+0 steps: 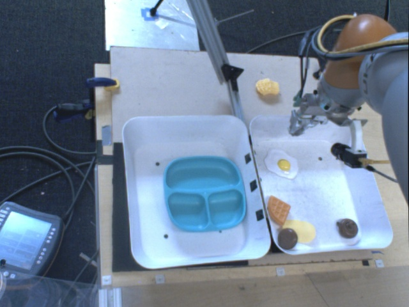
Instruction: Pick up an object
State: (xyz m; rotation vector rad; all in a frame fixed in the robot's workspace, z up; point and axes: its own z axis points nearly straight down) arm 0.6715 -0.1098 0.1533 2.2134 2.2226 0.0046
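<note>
Left bin held blue divided tray. Right bin held fried egg, waffle, yellow disc, two brown rounds. Gripper hung over right bin's far edge; grasp state impossible to tell. Yellow piece lay on bench.

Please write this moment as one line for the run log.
arm: over right bin's far edge | gripper: nothing seen between fingers | right bin: fried egg, waffle | left bin: blue tray
</note>
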